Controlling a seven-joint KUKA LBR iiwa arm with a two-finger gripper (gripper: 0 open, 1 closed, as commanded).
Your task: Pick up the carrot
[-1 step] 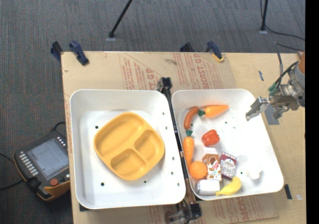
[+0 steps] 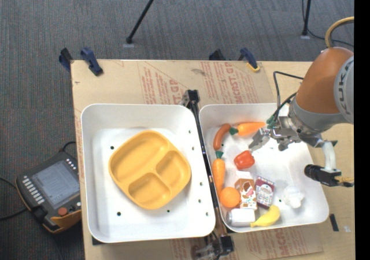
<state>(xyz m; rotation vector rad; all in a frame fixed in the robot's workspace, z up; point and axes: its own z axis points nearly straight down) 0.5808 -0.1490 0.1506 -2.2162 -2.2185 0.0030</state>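
Hanging over the right bin (image 2: 321,211) at its far side: end effector (image 2: 270,136), just beside the tip of an orange, green-stemmed piece (image 2: 250,128). Spread or pressed together: cannot tell from this slant. Nothing seen held.

Likeliest carrot (image 2: 218,173): well to the view's left of the end effector and nearer the camera, lying lengthwise along the bin wall by the divider, green top pointing away from the camera. Could equally be the orange piece at the end effector; hard to say which is meant, so better settled before committing.

For a clean pick of the wall-side one: travel left and toward the camera, turn the wrist to close across the narrow body rather than along it, and come down at the thick upper half. Expect little room on the wall side; the inner jaw may strike the rim.

In the way or close by: red pepper (image 2: 244,160) between end effector and carrot, best passed high. Orange (image 2: 229,197) touching or nearly touching the carrot's tip. Curved reddish piece (image 2: 221,135) just beyond its green top. Cartons (image 2: 255,192), banana (image 2: 266,217) further toward the camera. Yellow plate (image 2: 150,168) in the left bin (image 2: 92,137), well apart.
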